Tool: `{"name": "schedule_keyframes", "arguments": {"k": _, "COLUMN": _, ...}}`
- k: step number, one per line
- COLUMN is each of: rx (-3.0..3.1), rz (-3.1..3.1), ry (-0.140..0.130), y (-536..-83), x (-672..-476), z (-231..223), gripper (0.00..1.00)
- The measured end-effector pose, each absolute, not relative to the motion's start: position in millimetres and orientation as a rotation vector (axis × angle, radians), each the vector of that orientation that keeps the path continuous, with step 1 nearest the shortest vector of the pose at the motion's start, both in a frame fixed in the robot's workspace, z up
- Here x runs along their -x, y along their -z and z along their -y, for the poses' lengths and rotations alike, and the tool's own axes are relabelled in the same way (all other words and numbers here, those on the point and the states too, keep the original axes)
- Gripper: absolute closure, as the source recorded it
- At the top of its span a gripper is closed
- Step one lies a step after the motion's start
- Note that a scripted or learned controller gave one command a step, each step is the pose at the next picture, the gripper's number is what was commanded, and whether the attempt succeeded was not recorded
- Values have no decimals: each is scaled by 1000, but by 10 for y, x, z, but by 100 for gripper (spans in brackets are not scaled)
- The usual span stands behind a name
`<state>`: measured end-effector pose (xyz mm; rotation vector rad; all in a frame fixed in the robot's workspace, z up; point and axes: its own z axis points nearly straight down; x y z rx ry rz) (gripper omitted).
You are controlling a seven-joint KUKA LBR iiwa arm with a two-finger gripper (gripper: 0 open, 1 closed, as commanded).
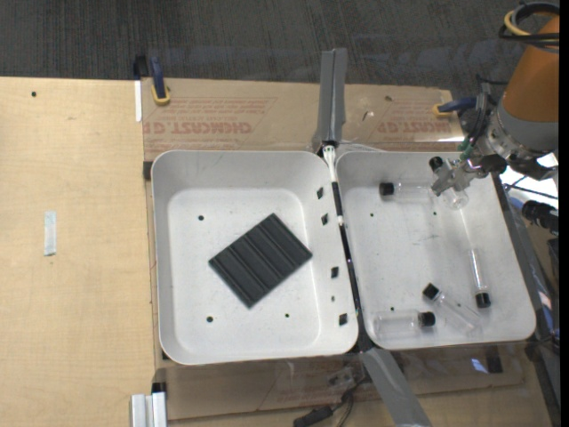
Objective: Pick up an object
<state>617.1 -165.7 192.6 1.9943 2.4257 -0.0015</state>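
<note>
You are looking at several clear tubes with black caps lying in the right bin (498, 265): one tube (404, 188) near the far edge, one long tube (477, 278) along the right edge, and two more (404, 321) (449, 305) by the near edge. The gripper (452, 181) is hovering at the far right corner of that bin; how far it is open cannot be told. A dark ribbed slab (260, 259) is lying in the middle of the left bin (178, 327).
</note>
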Motion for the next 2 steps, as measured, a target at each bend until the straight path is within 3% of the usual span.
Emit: {"name": "schedule_keyframes", "arguments": {"k": 2, "rx": -2129, "rz": -2309, "ry": 3, "y": -2133, "x": -6588, "z": 595, "gripper": 100}}
